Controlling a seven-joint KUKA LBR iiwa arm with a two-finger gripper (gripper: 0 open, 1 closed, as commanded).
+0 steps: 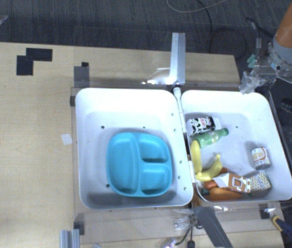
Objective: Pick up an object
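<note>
item one, the worktop (32,138): pale wood, carrying two shallow white bins side by side with a metal post at their shared edge. item two, the left bin (92,112): it holds a blue divided tray (140,164) lying flat near its front, too broad and low for an easy pinch, so you would likely pass over it. item three, the right bin (249,110): here sit your candidates. a small black-and-white carton (201,123) lies by the divider, a green bottle (210,136) on its side just below it, a banana (203,164) along the divider wall, an orange carrot-like piece (223,194) and a patterned packet (246,183) crowded together at the front edge, and a small can (260,157) standing apart toward the right. the can has bare floor around it, which in my judgement makes it your cleanest target; the front heap is touching and would foul a grasp. item four, the arm: it hangs past the back right corner of the right bin, outside it. item five, the claw (253,75): carrying nothing, raised off the bin; you cannot tell from this view whether it is spread or closed.
</note>
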